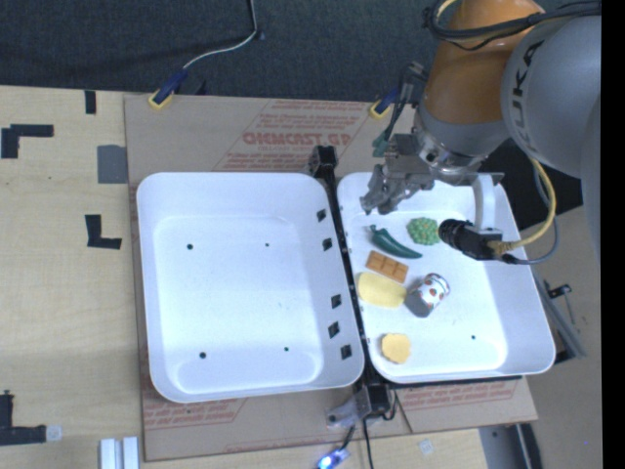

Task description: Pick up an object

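White plastic makes up both bins on the bench. The left bin takes up the left half of the scene, and past the shared rim comes the right bin, where all the loose objects lie in a cluster on its left side.

Nearest that rim sit a yellow lemon-shaped piece and, just far of it, an orange waffle-like block. A small round yellow piece lies near the bin's near edge. Far of the block is a dark green pepper-like object — its long axis runs slantwise, from far-left to near-right. To the right of it is a knobbly light green object, and nearer the viewer a grey-and-white object with a red mark on it.

Over the far-left corner of this bin hangs the gripper, tips pointing down and slightly left. It holds nothing, but whether its fingers are spread or shut I cannot tell from this angle.

What the coming move turns on — as I judge it — is that the dark green pepper-like object lies just on the near side of the gripper and slightly to the right, closer than any other piece. A short descent toward the near side would reach it, and the fingers would close best across its slanted length, not along it.
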Action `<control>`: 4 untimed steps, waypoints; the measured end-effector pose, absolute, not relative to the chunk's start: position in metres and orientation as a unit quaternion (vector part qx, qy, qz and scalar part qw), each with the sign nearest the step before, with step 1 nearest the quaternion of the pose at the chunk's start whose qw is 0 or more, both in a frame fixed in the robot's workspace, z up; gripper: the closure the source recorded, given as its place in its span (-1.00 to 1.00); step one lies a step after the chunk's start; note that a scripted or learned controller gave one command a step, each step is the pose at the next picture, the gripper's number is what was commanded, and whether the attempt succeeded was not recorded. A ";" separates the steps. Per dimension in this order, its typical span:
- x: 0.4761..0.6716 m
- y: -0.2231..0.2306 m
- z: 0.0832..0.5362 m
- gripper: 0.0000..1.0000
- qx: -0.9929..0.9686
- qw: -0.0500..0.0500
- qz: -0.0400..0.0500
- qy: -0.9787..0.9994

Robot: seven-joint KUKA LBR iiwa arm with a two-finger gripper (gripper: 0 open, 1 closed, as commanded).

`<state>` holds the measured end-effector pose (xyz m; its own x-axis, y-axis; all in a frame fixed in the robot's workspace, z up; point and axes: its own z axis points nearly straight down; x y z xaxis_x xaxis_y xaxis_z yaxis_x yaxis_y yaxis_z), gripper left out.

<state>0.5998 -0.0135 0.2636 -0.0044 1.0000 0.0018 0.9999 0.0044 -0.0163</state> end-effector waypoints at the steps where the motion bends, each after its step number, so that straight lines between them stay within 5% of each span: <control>1: 0.594 0.059 0.178 1.00 -0.704 0.005 0.004 -0.710; 2: 0.584 0.052 0.411 1.00 -0.706 -0.005 -0.007 -0.708; 3: 0.670 0.056 0.540 1.00 -0.706 -0.006 -0.006 -0.708; 4: 0.622 0.098 0.355 1.00 -0.706 0.007 0.008 -0.709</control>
